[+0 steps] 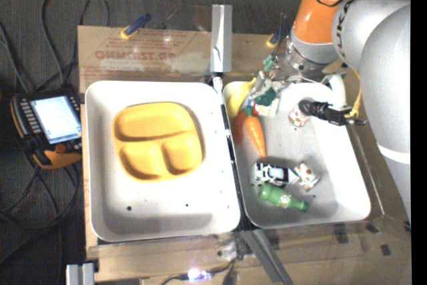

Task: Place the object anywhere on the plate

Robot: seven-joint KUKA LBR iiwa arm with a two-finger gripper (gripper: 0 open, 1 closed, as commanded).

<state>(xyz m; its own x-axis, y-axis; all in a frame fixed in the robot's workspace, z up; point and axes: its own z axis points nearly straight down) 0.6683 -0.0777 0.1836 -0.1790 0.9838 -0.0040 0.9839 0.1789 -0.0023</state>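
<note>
Left bin (pixel 100 210): one yellow plate (pixel 159 140) with three compartments, lying near the middle, nothing on it. Right bin (pixel 353 203), touching the left bin's right wall: orange carrot (pixel 255 133) near the dividing wall, tip pointing away from the plate; yellow object (pixel 235 98) just above the carrot; black-and-white toy (pixel 273 174), green bottle (pixel 283 198) and small spotted piece (pixel 307 175) clustered below the carrot; another small spotted piece (pixel 297 118) to the carrot's right. Gripper (pixel 264 98): low over the right bin's upper left corner, just above the carrot; opening and any hold cannot be told.
</note>
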